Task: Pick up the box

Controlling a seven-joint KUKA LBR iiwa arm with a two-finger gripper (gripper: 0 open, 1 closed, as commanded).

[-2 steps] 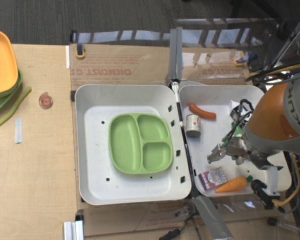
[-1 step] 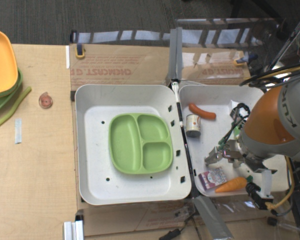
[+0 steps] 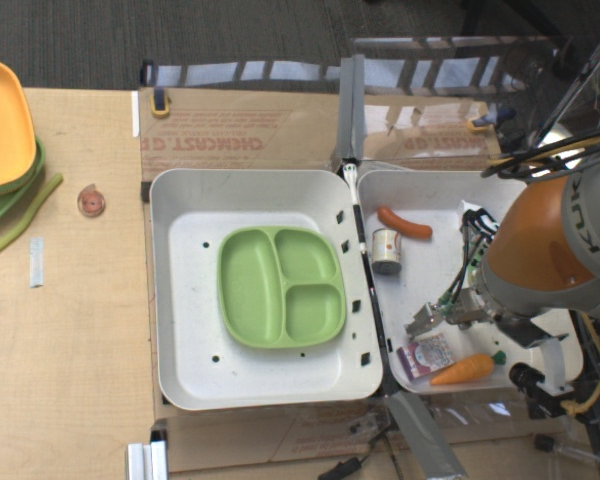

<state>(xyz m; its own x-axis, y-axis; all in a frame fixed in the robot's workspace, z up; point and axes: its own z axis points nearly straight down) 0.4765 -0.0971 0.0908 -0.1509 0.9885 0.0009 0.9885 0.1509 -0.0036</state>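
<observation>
Camera view: I see the small flat box with a pinkish printed label (image 3: 427, 355) lying at the near edge of the right white bin (image 3: 420, 193), touching the orange carrot (image 3: 463, 370) on its right. The metal two-finger gripper (image 3: 432, 317) hangs just above it, toward the bin's far side, so the box lies nearer the bench front than the tip. I cannot tell how the claw is set.

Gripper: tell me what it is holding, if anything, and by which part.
Nothing is seen held. The gripper hangs in the right bin just above the box, which lies flat on the bin floor beside a carrot.
</observation>
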